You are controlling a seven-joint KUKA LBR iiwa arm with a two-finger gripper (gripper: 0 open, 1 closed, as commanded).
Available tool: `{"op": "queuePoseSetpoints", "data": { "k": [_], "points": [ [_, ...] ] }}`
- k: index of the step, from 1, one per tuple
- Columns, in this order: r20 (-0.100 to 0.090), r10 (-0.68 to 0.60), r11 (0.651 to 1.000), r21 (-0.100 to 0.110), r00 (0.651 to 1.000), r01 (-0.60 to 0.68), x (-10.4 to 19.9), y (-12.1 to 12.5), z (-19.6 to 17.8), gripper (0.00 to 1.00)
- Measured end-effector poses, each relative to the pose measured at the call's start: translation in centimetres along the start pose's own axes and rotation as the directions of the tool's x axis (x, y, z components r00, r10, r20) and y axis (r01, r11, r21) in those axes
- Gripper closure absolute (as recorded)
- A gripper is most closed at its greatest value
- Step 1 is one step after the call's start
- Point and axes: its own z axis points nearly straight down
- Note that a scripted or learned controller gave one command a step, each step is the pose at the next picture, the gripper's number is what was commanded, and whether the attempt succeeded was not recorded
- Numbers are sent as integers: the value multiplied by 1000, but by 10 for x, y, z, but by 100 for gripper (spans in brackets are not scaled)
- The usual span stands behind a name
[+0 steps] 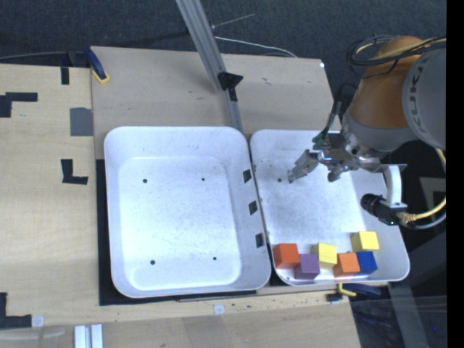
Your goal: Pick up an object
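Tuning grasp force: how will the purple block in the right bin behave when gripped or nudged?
The purple block looks like a rigid flat-faced cube, so it probably slides rather than rolls. Probably light for its size. It sits against the orange block and near the bin wall, so a nudge would likely shift neighbours.

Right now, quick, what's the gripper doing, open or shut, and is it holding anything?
Two-finger gripper: open, nothing between its fingers, poised over the right shallow white bin, up-frame from the coloured blocks.
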Motion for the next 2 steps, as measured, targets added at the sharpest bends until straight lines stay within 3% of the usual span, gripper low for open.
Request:
{"op": "queuePoseSetpoints", "data": {
  "k": [1, 2],
  "points": [
    [0, -2, 1000, 1, 1000, 2, 3, 40, 74, 0],
    [3, 3, 1000, -10, 1000, -3, -46, 48, 6, 0]
  ]
}}
